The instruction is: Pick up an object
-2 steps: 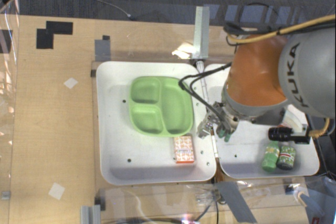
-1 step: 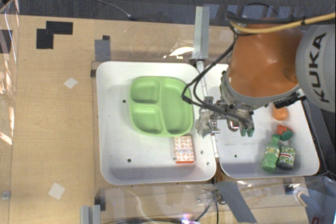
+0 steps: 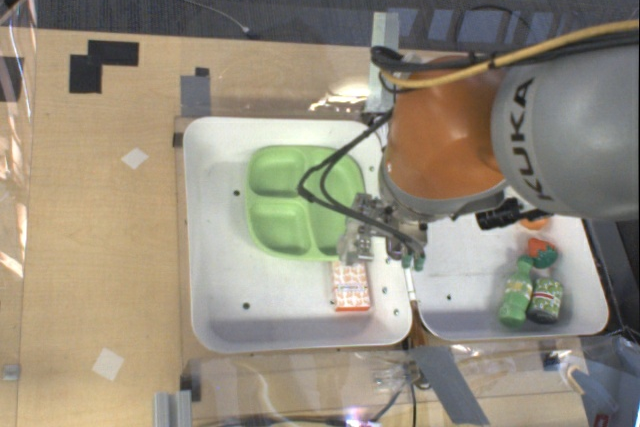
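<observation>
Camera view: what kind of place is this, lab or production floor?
Most likely a robotics lab bench for pick trials. A KUKA arm reaches over two white bins holding household props: a green divided tray, a small carton and small bottles. Black markers are taped on the wooden bench.

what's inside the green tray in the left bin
The green plastic divided tray shows bare compartments with nothing visibly lying in them. Black cables and the claw cross its right part, so that corner is hidden. The small red-and-white carton lies outside it, just below.
</observation>
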{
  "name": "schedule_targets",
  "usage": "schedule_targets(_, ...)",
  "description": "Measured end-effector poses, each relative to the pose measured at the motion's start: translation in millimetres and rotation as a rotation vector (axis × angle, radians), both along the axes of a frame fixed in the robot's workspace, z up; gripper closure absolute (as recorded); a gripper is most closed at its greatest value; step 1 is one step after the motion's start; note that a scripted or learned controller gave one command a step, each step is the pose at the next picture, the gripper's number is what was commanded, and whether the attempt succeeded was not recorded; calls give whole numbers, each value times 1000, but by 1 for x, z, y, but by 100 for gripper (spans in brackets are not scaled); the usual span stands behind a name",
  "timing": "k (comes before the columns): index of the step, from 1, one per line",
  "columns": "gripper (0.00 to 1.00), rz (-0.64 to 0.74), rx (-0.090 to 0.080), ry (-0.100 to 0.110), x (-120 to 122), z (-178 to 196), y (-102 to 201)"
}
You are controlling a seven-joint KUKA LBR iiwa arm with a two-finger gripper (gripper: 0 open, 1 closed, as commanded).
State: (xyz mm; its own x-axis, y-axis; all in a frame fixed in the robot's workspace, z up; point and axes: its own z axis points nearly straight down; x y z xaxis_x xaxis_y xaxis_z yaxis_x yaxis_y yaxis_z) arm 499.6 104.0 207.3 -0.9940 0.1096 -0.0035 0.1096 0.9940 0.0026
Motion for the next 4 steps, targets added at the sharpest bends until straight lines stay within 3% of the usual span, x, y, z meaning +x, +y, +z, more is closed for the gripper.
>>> schedule_targets(1,100,632,-3,-8,-11,28,19)
schedule_targets(2,100,233,-1,-1,9,-6,35)
schedule_targets(3,100,24,0,0,-2,-33,77)
schedule_targets(4,100,-323,2,-2,-12,-8,92)
